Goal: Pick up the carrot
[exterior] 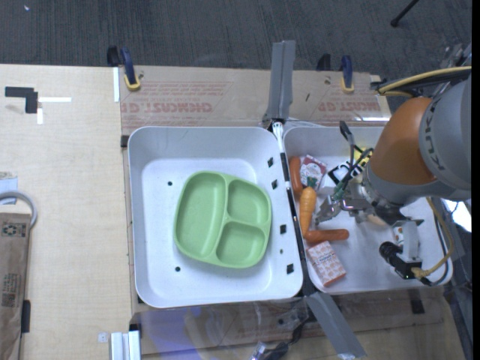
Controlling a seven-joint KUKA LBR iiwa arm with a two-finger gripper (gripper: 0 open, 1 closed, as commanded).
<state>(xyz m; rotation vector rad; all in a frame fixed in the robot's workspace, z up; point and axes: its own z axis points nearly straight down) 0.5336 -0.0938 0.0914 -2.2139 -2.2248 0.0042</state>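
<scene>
Hovering just beside the carrot (307, 208), the gripper (327, 210) grips nothing.

My arm (442, 137) cut off by right frame edge; covers upper right of right bin (360, 276). My gripper (330, 208) small and cluttered with cables; cannot tell how fingers stand, nor whether they touch carrot (307, 207). Packet (311, 172) label too small to read, likewise box (325, 264) print. Brown bag (13, 265) cut by left frame edge. Bottom of frame: clear plastic (225, 328) blurred. Bin contents beneath my wrist hidden.
</scene>
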